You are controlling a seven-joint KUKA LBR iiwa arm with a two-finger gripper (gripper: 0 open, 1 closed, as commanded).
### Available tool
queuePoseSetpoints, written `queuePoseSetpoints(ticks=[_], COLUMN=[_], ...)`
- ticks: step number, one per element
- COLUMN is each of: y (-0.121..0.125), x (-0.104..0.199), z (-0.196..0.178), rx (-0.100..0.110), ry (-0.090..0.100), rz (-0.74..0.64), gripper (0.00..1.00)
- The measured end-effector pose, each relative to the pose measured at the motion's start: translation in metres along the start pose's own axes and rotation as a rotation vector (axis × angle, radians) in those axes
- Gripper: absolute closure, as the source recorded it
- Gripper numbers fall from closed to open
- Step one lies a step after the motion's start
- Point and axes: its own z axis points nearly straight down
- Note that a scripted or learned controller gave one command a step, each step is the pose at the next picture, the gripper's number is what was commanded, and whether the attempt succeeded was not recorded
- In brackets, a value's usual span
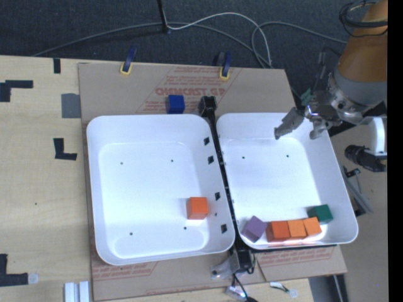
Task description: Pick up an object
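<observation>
The claw (301, 123) hangs at the two o'clock corner of the right-hand shallow white plastic bin (334, 168), its two grey fingers spread apart with nothing between them, one finger (286, 124) angled out toward nine o'clock over the bin's far rim. It reads as a ready posture: splayed wide so it can drop over a block rather than knock it aside. Behind it, the grey arm with the orange band (364, 49) leans in from three o'clock, keeping the bulk of the arm off the bins. Out from the claw, toward six o'clock, the candidates sit packed along the near wall of that same bin: a small dark green cube (322, 213), two orange wooden cubes (294, 229) touching side by side, and a purple block (253, 228) tilted at the seven o'clock corner. Crowded against the wall like that, they look awkward to straddle; I'd judge the green one, at the end of the row, the easiest. Across the black clips (217, 162) that join the bins, the left-hand white bin (101, 187) holds a lone orange cube (197, 207) at five o'clock, well apart from any wall, a clean target. Past the bins at twelve o'clock, a blue cube (175, 103) rests on the brown cardboard sheet (252, 90) clamped to the surface (34, 187).
</observation>
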Motion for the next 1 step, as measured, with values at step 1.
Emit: queuePoseSetpoints(ticks=[1], y=[0.0006], x=[0.0001], z=[-0.0017], rx=[-0.003], ry=[0.000], rz=[0.000], gripper=[0.00])
